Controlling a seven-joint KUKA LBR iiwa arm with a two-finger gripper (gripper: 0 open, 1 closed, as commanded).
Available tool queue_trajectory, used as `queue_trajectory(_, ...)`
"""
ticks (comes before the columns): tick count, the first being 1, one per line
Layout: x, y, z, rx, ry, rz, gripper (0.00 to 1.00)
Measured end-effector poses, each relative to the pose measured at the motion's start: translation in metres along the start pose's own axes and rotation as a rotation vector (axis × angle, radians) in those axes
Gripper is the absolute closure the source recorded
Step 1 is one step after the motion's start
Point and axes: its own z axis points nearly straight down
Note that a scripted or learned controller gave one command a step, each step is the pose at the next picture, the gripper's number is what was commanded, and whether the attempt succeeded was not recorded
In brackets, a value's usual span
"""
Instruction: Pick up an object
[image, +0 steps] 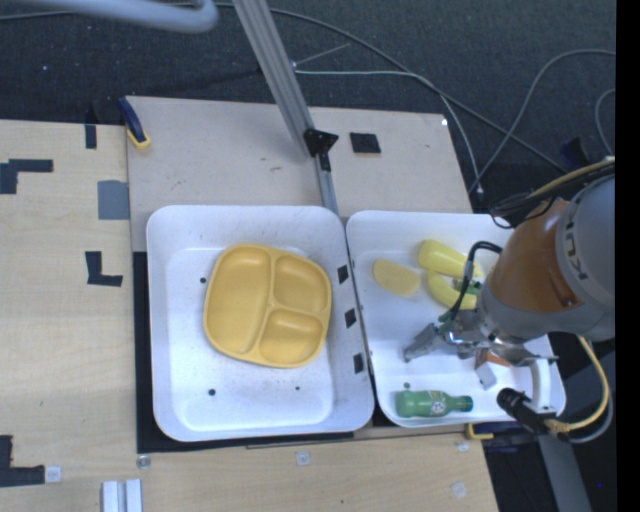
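camera view: i have the arm (545, 270) reaching in from the right over the right bin (385, 225), with the gripper (440, 340) low above the bin floor, roughly in the middle. one grey finger (420, 343) points out to the left over bare white floor; i can't make out its partner under the wrist, so i cannot tell whether the tool is spread or pressed together. nothing shows between the fingers, so i judge i'm in the approach or search step, with no pick made.

candidates in this bin: a green bottle (432, 404) lying on its side near the front wall, just below the gripper and apart from it; a pale yellow piece (397, 277) up and left of the gripper; and two yellow banana-like things (447, 270) toward the back, partly tucked under the arm. the left bin (160, 300) holds a yellow divided plate (268, 304), well apart from the tool.

next move, as i read it: choose one target, centre the fingers over it, line them across its narrow side, then descend and close. the bottle looks nearest, but it sits close to the front wall, so the outer finger has little room there. the pale yellow piece has open floor around it. the dividing wall between the bins lies to the gripper's left, with free floor between.
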Motion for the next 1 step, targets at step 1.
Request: queue_trajectory(1,0.0005,0.0013,-0.0121,-0.004,0.000,-0.001,1.00)
